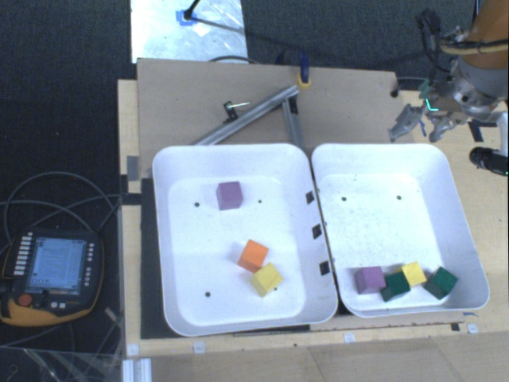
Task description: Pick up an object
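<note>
Dark carpet surrounds the desk [350,94]. An orange cube [253,254] touches a yellow cube [267,278] in the left bin [163,237], a purple one [229,195] well apart. Fingers [421,123] spread, holding nothing, hover beyond the right bin [457,205], seemingly parked clear.

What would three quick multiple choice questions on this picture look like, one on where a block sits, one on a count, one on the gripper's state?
1. Where is the orange block?
A. left bin
B. right bin
C. on the bench outside the bins

2. How many blocks lie in the right bin?
A. two
B. four
C. six

3. What is the gripper doing?
A. clamping a green block
B. pressing into the left bin
C. open, holding nothing, above the right bin's far edge

Answers:
1 A, it lies in the left bin against the yellow block.
2 B, one purple, two green and one yellow sit along the near wall.
3 C, its fingers are spread with nothing between them.
</note>
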### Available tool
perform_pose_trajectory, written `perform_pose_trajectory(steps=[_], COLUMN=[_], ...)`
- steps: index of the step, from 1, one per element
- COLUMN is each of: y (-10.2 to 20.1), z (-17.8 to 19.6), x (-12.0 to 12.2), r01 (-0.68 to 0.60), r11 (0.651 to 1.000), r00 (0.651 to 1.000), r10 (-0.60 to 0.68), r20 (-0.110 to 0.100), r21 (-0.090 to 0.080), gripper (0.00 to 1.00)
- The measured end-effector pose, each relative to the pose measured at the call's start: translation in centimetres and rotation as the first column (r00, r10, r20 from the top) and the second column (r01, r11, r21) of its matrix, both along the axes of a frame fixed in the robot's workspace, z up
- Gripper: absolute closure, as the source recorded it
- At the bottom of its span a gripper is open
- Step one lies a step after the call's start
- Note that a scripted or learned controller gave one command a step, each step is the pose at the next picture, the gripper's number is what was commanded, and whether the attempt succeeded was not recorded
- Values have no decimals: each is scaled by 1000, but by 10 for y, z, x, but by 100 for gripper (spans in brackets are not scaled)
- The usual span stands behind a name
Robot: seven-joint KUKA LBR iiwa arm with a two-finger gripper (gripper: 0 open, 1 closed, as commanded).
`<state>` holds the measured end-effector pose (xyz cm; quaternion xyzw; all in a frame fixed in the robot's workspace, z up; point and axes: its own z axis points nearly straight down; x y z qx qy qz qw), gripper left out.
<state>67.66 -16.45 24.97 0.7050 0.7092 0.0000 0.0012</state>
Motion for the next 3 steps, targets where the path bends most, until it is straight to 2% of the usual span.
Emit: perform_pose_trajectory(steps=[1, 3], y=[4, 6], z=[-61, -154], x=[4, 8], r01=[0, 0], r11=[1000, 1000], r00=[1000, 1000], r10=[0, 0], r20=[-5, -5], r21=[2, 1], gripper=[0, 0])
